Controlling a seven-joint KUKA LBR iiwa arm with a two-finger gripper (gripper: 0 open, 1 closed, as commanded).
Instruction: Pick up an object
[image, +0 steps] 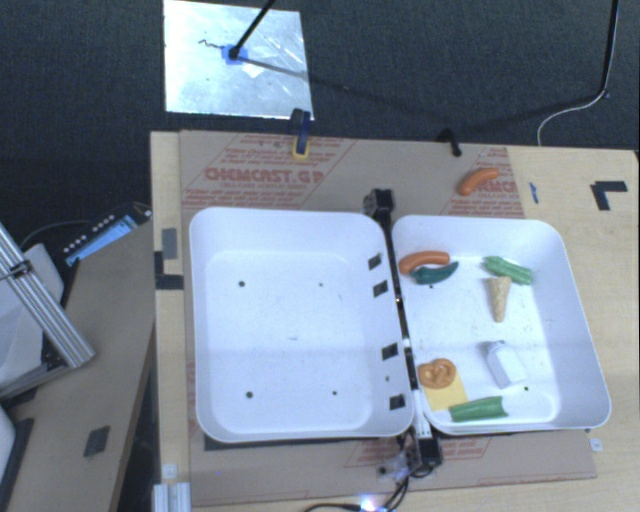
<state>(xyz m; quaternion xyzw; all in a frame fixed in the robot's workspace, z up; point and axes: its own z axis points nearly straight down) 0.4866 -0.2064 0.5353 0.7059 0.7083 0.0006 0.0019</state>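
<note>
White right bin (575, 330) holds all candidates: orange sausage (424, 261), green pods (508, 268), cone (499, 297), pretzel (437, 373). We judge pick not yet begun; finger state: cannot tell.

- Two bins sit side by side on the bench (590, 210): the left bin (290, 320) and the right bin (560, 320), on the side the arm reaches in from.
- At the right bin's far-left corner a sausage (424, 262) touches a chilli (436, 272) just in front of it.
- Right of that pair lies a leafy piece (508, 269), with a cone (499, 297) just in front.
- Nearer the front wall, a small block (501, 363) lies right of a pretzel (437, 373).
- The pretzel rests on a flat square (445, 393); a long pod (478, 407) touches the square's right corner.
- A loose sausage (479, 181) lies on the bench behind the right bin.
- A clamp (300, 135) sits at the bench's far edge, behind the left bin.
</note>
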